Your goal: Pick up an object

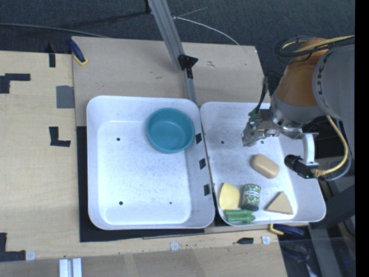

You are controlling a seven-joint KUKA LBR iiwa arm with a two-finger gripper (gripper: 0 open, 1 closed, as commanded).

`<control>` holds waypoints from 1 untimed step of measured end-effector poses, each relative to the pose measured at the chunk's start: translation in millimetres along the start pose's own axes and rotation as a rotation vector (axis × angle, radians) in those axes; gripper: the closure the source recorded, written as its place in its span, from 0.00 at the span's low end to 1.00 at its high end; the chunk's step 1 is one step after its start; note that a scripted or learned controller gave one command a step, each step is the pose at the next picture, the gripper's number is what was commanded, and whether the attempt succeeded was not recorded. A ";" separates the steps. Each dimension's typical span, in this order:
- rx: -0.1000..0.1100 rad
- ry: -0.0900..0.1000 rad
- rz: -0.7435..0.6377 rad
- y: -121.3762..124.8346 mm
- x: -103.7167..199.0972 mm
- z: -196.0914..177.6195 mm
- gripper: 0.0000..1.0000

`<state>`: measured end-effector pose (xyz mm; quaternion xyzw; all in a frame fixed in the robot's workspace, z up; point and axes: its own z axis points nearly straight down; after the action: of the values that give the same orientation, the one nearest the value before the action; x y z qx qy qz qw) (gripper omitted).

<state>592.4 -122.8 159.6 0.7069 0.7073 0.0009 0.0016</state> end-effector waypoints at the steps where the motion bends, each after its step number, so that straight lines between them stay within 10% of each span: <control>1: -0.002 0.000 -0.001 1.0 1.1 -63.8 1.00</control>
<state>593.1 -121.7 223.4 0.7065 0.7078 0.0015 0.0023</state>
